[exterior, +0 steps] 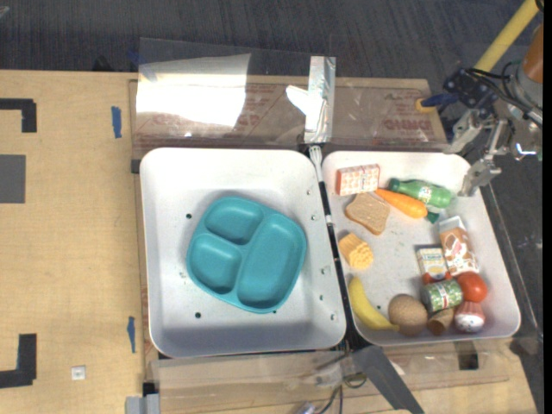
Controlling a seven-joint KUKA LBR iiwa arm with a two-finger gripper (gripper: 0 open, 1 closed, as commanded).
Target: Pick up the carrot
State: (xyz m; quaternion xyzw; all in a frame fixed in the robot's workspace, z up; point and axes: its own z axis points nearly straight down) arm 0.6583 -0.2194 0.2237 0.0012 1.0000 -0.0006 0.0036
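1 carrot (403,203) lies among food in 1 right bin (504,257).

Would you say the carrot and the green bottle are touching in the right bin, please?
Touching. In the camera view the carrot lies against the green bottle with no white bin floor visible between them; the bottle sits just behind the carrot's upper side.

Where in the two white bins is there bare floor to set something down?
Left white bin: bare floor all round the teal divided plate, widest at its corners. Right white bin: one bare patch between the orange carrot, yellow banana and small cartons; crowded elsewhere.
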